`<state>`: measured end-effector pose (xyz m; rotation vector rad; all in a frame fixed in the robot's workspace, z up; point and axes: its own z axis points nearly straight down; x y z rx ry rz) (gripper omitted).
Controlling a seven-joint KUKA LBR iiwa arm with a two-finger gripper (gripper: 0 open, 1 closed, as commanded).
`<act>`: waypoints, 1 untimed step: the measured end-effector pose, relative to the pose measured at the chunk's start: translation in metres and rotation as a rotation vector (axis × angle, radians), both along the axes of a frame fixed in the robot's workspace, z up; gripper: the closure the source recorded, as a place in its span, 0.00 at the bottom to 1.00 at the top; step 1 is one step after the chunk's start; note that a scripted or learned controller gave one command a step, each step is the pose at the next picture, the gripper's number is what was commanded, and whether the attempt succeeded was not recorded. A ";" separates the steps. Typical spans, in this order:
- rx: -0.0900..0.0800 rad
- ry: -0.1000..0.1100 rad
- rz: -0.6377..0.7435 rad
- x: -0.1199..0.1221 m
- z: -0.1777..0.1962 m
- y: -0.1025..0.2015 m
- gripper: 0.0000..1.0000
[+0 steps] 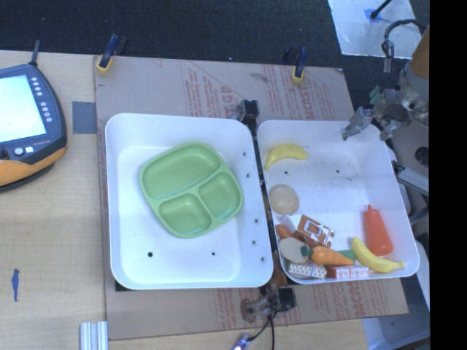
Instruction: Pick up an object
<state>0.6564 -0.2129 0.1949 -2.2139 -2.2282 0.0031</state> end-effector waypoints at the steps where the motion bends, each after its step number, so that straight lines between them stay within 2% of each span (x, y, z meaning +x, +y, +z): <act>1: 0.001 0.004 -0.002 -0.124 -0.036 0.006 0.00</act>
